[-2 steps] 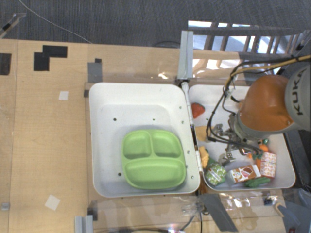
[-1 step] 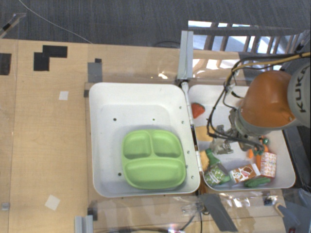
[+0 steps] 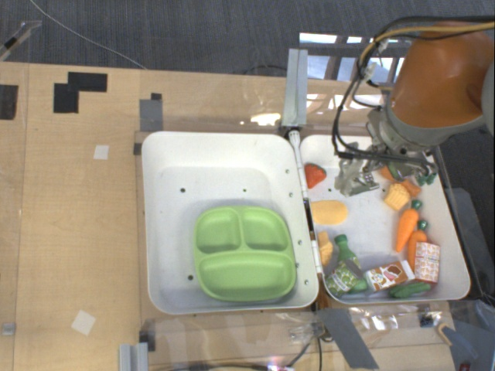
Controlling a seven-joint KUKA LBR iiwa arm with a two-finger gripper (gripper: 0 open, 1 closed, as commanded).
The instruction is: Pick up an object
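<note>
We take this to be the approach step: our arm [image 3: 437, 76] reaches in from the right and hangs over the upper part of the right bin [image 3: 456, 273], with the claw [image 3: 354, 178] low among the toy food but with nothing visibly between its fingers. How far the claw is open we cannot tell, since its metal parts blur together from this angle. The things we might pick all lie in that bin: a red piece [image 3: 315, 175] just left of the claw, a pale yellow piece [image 3: 330, 212] just below it, a yellow block [image 3: 397, 197] to its right, two carrots [image 3: 405, 229] further down, and along the bottom edge a green bottle [image 3: 345, 263], a small carton [image 3: 389, 276] and a red-and-white packet [image 3: 427, 260]. Nothing is lifted yet, so the pick is not made. Next, in our judgement, we must settle on one piece, most likely the red or pale yellow one nearby, bring the claw squarely over it, lower and close. The crowding could let a neighbour get nudged. The left bin [image 3: 166, 207] holds a green divided plate [image 3: 244, 253]. Both bins sit on a light wooden surface [image 3: 69, 230] with black marks, and dark carpet [image 3: 193, 22] lies beyond.
</note>
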